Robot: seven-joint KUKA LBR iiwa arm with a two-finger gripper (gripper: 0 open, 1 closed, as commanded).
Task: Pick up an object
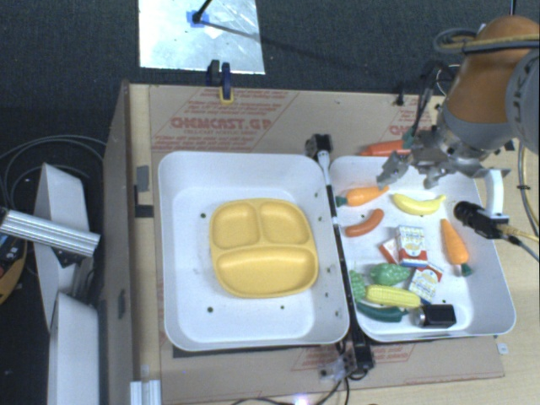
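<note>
Hovering over the back of the right bin, the claw hangs from the grey arm that comes in from the right; we see its prongs splayed apart, with nothing between them. Just below its left prong lies a small orange carrot, close to the prong, though we cannot tell if they touch. Beside that, under the right prong, lies a yellow banana. Nearer the front of the same bin we find a red sausage, a red-and-white carton, a second carrot along the right side, a green vegetable, a corn cob and a small black block. Another orange piece rests on the counter just behind the bin. In the left bin sits a yellow divided plate, well apart from the claw.
</note>
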